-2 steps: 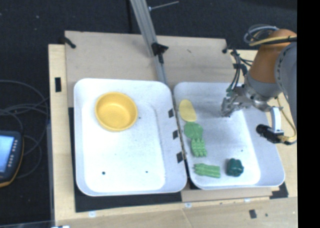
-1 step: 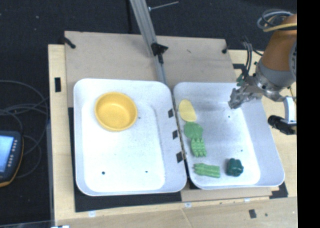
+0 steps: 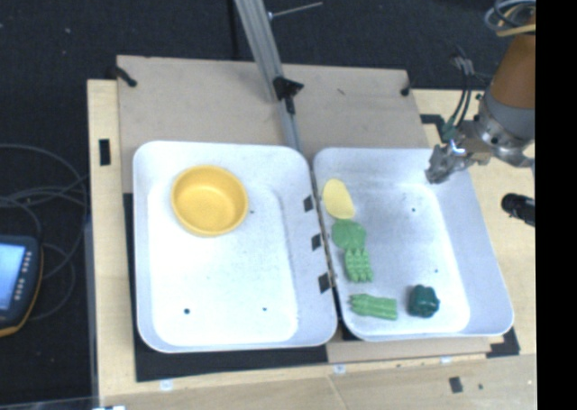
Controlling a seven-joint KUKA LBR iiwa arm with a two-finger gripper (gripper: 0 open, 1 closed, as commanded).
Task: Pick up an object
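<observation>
— Dark floor surrounds a pale wooden table (image 3: 108,246) carrying two white bins; any writing?

— None legible. The left bin (image 3: 270,309) holds a yellow bowl (image 3: 210,200) near its far-left corner.

— And the right bin (image 3: 469,255)?

— Along its left edge lie a yellow piece (image 3: 338,199), three green pieces (image 3: 357,253), and a dark green lump (image 3: 423,301) near its front edge.

— The jaws?

— The gripper (image 3: 440,168) hovers over the right bin's far-right corner; I can't tell how the jaws stand.
</observation>
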